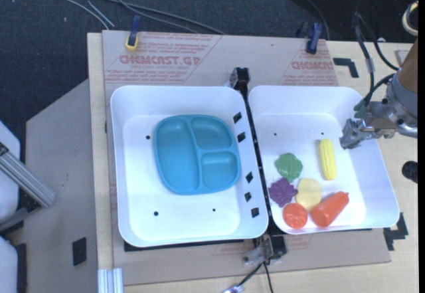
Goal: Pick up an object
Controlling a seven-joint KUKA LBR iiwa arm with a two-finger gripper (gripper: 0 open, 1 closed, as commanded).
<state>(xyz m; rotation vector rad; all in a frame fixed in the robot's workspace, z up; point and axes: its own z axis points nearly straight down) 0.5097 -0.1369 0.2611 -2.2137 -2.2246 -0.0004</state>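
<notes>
The robot's gripper hangs over the right edge of the right bin, up near its back part. I cannot tell if it is open or shut, because it is small and dark against the arm. Nothing seems to be held in it. The toys are all in the right bin, bunched in the front part: a yellow corn, a green leafy toy, a purple bunch of grapes, a pale yellow lump, a red tomato and an orange carrot. Most of them touch or sit just beside each other, so it may be hard to grab one without bumping the next. The corn lies a bit apart and is the nearest to the gripper, so I think it is the easy one to try. In the left bin lies a blue plate with three parts. Both bins sit side by side on the table, close together so the arm can reach each one. I think the pick has not started yet.
</notes>
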